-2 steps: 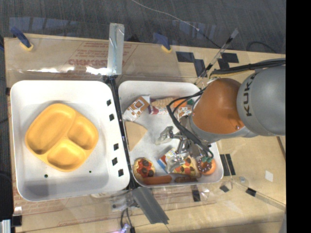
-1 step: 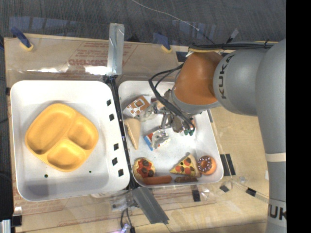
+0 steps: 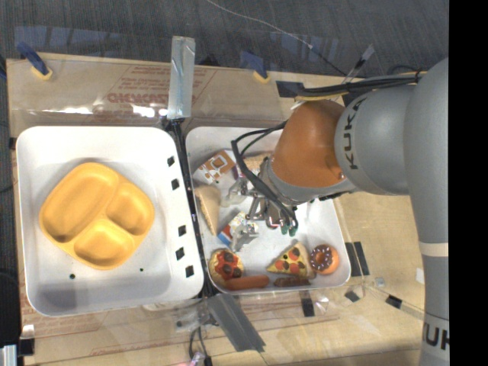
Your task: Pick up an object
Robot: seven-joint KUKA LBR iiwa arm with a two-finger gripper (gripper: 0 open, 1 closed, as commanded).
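My gripper [image 3: 244, 221] is low inside the right bin [image 3: 335, 227], near its middle, below the arm's orange wrist band [image 3: 305, 147]. Toy foods lie around it. A pale wedge [image 3: 207, 207] rests just to its left, and a small brown and white pack [image 3: 216, 166] lies above that. A small red and blue piece [image 3: 225, 237] touches or nearly touches the gripper's lower left side. Along the bin's front edge sit a round red and yellow toy [image 3: 226, 263], a sausage [image 3: 245, 282], a pizza slice [image 3: 290, 259] and a chocolate donut [image 3: 322, 258].
The left bin [image 3: 30, 204] holds a yellow three-compartment tray [image 3: 97, 213]. A black divider strip [image 3: 183, 204] runs between the bins. The arm's grey body [image 3: 396, 128] covers the right bin's upper right part. Cables [image 3: 252, 139] loop by the wrist.
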